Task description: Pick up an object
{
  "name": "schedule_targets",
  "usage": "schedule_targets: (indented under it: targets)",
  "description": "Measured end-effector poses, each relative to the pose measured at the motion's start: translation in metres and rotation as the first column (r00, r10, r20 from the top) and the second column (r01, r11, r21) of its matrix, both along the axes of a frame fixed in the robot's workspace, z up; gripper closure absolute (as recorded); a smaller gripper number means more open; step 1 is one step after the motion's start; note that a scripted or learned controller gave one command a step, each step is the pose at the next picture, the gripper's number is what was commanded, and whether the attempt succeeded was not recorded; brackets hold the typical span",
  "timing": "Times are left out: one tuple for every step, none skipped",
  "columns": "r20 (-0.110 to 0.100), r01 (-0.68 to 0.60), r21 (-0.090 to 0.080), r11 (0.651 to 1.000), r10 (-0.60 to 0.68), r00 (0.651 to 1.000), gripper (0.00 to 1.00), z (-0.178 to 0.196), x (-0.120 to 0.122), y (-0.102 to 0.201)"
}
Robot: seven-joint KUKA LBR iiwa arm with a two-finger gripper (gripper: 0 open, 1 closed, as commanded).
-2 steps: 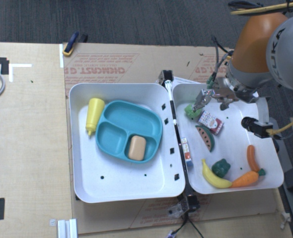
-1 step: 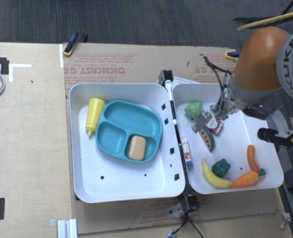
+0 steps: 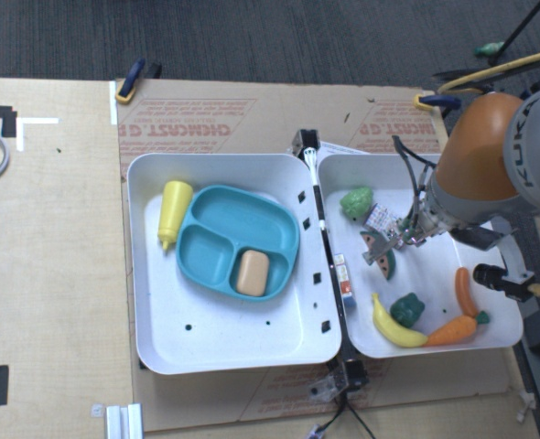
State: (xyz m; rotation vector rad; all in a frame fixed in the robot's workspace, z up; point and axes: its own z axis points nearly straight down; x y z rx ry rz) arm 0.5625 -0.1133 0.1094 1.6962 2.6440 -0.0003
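Note:
My gripper [image 3: 389, 240] reaches into the right bin [image 3: 503, 341] from the right, below the grey wrist and orange band. Its tip hangs just over a watermelon slice [image 3: 382, 262], and I cannot tell whether they touch. A light green lumpy object [image 3: 357, 200] lies just up and left of the tip. Along the bin's front lie a yellow banana [image 3: 394, 326], a dark green object [image 3: 407, 308], an orange carrot [image 3: 453, 330] and a red-orange sausage-shaped piece [image 3: 465, 291].
The left bin [image 3: 224, 346] holds a teal divided tray [image 3: 236, 240] with a tan bread-like piece [image 3: 252, 273] in one compartment, and a yellow bottle [image 3: 172, 212] lies beside the tray. Clamps join the bins along the middle wall [image 3: 320, 236]. Cables run at the right.

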Motion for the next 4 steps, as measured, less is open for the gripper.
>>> schedule_targets:
  targets:
    - [0.002,0.003,0.000,1.000,-0.003,1.000,1.00,0.010,0.001,0.000]
    - [0.001,0.003,0.000,1.000,-0.003,1.000,0.00,0.010,0.000,0.000]
    - [0.004,-0.237,-0.005,0.971,0.237,0.971,0.00,-0.014,-0.006,0.011]
    - [0.001,-0.065,-0.001,0.998,0.065,0.998,0.00,0.083,0.007,0.074]
